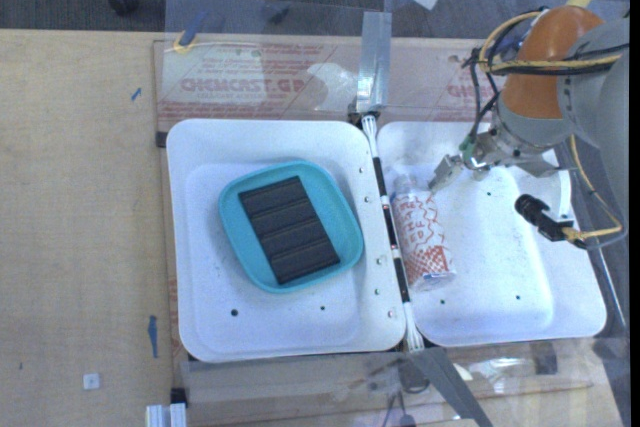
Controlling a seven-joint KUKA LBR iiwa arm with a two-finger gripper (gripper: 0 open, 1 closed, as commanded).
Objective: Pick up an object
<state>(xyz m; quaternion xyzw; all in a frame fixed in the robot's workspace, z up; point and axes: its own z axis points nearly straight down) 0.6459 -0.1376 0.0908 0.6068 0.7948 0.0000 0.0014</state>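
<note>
- Lying along the right white bin's (575,315) left wall: crumpled red-and-white paper cup (422,241).
- Robot's hand (447,171) hovers just above its top end, seemingly released, grasping nothing.
- Best: descend squarely, straddling the cup, avoiding the wall.

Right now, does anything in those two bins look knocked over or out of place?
Yes. A red-patterned paper cup lies on its side in the right bin, pressed against the divider. In the left bin, the teal plate with a black block sits skewed.
</note>
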